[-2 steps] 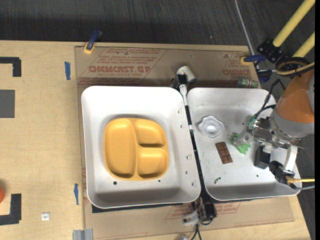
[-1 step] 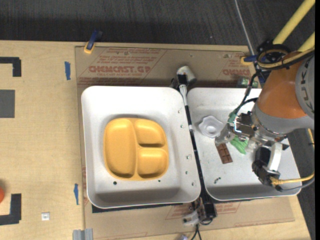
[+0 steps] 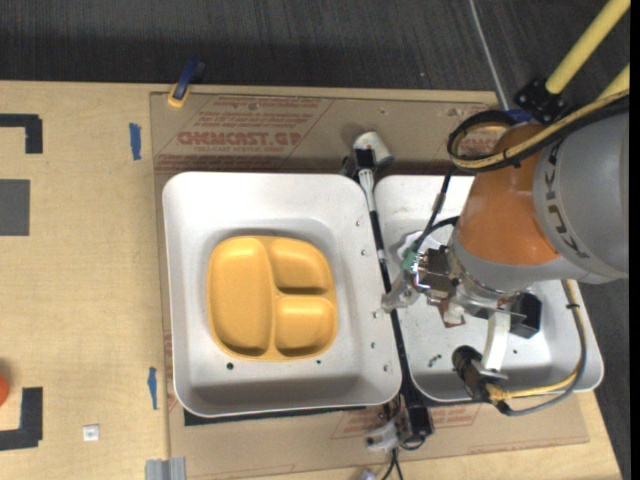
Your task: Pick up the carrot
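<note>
Carrot: not told apart — likely under the arm, right white bin (image 3: pixel 560 368).
Gripper (image 3: pixel 432 278): over that bin's left edge; state cannot be told.
Left white bin (image 3: pixel 190 268): holds yellow divided plastic tray (image 3: pixel 270 293).
Risk: blind closing — could miss the carrot.

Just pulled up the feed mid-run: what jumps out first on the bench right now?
A yellow divided plate sits in the middle of the left bin. The grey and orange arm hangs low over the right bin, covering most of it, with cables looping around its wrist.
</note>
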`<state>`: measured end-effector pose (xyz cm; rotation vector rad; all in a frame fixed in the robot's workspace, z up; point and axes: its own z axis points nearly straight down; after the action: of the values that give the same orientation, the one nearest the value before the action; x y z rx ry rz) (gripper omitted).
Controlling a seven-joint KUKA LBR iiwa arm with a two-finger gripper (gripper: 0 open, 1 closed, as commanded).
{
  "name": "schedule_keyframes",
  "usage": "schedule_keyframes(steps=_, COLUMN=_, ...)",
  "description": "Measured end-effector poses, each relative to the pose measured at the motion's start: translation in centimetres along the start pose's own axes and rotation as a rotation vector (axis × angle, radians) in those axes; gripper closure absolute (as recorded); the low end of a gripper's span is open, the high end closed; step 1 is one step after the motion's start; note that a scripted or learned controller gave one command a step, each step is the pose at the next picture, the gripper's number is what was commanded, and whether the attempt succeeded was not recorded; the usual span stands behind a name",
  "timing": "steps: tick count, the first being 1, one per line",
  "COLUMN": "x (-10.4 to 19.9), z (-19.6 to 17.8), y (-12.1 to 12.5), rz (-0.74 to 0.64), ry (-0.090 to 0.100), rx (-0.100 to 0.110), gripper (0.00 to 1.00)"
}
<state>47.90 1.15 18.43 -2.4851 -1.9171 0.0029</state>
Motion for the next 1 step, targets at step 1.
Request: schedule_keyframes(steps=1, x=-5.43, z=-1.66, y=7.44, rz=0.029, ry=-0.001, rx=-0.004, gripper=0.00)
